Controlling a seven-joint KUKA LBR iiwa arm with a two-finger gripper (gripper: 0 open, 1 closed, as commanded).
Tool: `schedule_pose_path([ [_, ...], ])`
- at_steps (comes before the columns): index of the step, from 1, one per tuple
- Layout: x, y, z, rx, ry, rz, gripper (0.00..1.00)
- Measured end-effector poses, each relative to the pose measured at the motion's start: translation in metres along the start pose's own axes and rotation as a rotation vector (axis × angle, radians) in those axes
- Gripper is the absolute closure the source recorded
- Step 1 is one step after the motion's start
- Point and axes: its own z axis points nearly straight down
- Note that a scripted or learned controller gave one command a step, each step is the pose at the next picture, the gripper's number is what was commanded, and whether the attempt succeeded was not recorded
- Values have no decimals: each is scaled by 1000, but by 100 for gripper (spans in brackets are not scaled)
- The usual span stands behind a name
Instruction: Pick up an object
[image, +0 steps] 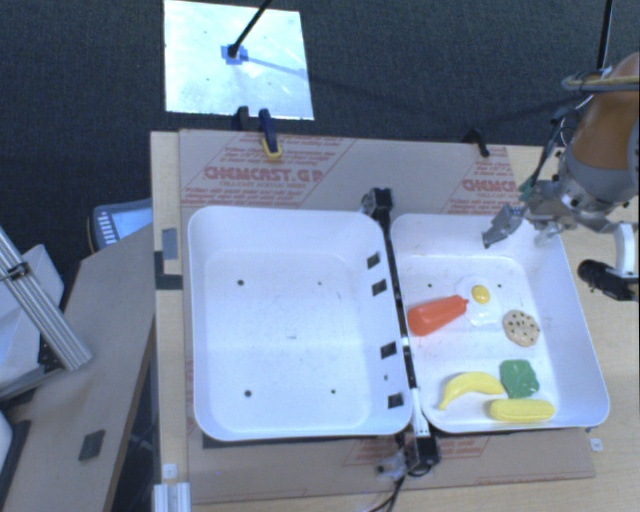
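the gripper (512, 225) hangs over the far edge of the right bin (560, 300), maybe holding nothing, while the carrot (437, 314) lies nearer and to its left, pointing sideways.

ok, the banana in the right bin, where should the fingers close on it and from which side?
Grip the banana across the thick middle of its curve, coming straight down. It lies flat, arched, with bare floor above it; the green piece and yellow corn crowd its right end, so stay left of them. The gripper is over the bin's far rim.
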Motion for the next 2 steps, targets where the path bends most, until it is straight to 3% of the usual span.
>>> schedule_pose_path([
  [1,62,-135,-107,-2,3,-3,0],
  [2,111,-144,-248,-16,1,-8,0],
])
